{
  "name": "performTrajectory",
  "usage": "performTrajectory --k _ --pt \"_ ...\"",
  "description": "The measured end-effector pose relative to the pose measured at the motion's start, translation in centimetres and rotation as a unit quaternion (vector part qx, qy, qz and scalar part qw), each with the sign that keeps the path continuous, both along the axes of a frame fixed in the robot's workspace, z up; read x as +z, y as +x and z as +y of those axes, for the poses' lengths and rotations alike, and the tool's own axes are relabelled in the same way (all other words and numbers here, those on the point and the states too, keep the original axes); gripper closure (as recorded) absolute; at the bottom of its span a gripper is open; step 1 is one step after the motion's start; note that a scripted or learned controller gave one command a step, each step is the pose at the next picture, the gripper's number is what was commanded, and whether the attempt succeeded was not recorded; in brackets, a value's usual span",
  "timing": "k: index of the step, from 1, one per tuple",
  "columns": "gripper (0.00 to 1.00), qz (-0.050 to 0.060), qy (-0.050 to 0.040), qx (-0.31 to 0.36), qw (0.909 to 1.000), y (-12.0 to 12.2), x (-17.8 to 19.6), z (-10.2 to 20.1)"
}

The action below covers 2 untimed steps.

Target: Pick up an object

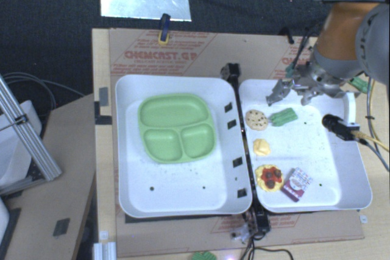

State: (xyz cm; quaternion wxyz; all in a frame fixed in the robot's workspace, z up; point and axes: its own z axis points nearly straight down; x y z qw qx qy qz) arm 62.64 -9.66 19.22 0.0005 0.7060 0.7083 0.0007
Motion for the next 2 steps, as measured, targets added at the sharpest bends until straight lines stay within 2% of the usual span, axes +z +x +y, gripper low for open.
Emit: performTrajectory --k 1,2 --pt "0.0 0.0 -0.0014 -0.002 1.0 3.2 -10.5 -4.9" --pt "0.0 -0.001 -0.0014 -0.002 1.0 2.7 -10.7 -9.9"
